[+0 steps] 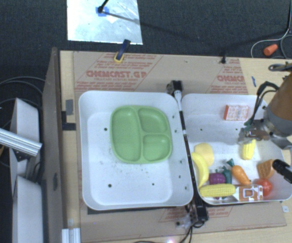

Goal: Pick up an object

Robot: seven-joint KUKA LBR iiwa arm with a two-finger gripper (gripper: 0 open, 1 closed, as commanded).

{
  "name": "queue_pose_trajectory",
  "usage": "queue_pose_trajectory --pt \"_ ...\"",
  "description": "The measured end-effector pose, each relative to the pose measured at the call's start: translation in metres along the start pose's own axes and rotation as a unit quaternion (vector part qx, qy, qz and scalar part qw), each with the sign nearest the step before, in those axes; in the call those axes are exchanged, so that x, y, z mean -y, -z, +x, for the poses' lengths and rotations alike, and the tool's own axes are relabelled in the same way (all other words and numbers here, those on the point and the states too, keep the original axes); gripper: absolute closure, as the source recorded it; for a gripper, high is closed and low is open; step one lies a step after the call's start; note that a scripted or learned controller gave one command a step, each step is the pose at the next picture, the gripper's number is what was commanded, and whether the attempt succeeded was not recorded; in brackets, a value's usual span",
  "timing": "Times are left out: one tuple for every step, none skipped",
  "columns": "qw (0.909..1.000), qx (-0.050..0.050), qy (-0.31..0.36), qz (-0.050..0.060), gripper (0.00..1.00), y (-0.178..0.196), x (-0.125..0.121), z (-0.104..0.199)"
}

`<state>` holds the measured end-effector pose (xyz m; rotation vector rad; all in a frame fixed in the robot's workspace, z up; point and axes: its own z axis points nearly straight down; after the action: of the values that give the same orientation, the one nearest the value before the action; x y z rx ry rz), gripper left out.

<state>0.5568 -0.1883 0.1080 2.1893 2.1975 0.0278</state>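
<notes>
You see the gripper [250, 135] low in the right bin [206, 110], at 3 o'clock, seemingly clamped on a yellow corn piece [247, 150]. Grasp apparently made; lift remains.

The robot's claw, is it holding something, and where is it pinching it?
Cannot tell. The gripper sits right above a small yellow corn piece, but no grasp is visible.
</notes>
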Motion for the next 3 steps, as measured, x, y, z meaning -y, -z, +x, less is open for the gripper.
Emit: queue_pose_trajectory --pt "1.0 -0.003 0.0 0.004 0.0 -0.002 0.002 0.002" --pt "0.9999 -0.006 0.001 0.015 0.0 0.081 -0.033 -0.01" --pt "0.9998 -0.007 -0.002 0.021 0.0 0.044 -0.016 -0.02"
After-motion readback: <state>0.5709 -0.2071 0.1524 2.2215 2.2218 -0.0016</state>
